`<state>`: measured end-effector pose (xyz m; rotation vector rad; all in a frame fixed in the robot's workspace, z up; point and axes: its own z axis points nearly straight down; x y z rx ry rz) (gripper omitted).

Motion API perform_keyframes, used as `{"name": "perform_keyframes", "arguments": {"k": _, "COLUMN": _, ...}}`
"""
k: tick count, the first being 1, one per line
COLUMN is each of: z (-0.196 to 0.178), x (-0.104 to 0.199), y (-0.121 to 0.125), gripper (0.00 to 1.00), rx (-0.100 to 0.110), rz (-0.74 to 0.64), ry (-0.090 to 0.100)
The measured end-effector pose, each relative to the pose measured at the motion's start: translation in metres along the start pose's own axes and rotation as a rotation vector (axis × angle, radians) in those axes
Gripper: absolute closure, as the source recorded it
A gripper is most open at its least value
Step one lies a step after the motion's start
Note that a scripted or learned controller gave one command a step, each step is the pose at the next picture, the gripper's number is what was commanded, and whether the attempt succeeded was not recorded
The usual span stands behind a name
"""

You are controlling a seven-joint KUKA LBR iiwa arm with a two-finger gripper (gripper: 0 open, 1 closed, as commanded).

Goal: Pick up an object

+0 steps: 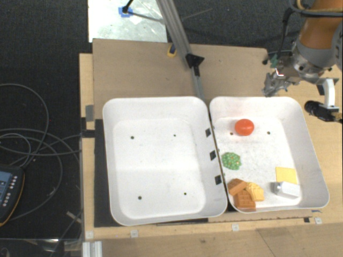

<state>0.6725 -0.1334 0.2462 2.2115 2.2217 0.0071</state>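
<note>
Bins sit side by side on the bench: the left bin (155, 159), then the right bin (300, 122), which carries every object. Going rightward inside it: a green textured piece (231, 160) near the dividing edge, an orange waffle-like block (245, 193) at the front, a red ball (244, 127) toward the back, a yellow block (286, 174) touching a grey-white item (284, 189). The gripper (274, 84) hangs above the right bin's far rim, well apart from all objects; how far it is open I cannot tell.
</note>
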Motion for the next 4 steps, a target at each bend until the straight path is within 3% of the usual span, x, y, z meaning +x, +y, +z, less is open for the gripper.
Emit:
{"name": "perform_keyframes", "arguments": {"k": 2, "z": 0.003, "x": 0.117, "y": -0.008, "gripper": 1.00, "rx": 0.006, "rz": -0.007, "ry": 0.004}}
{"name": "perform_keyframes", "arguments": {"k": 4, "z": 0.003, "x": 0.214, "y": -0.024, "gripper": 1.00, "rx": 0.007, "rz": -0.006, "ry": 0.005}}
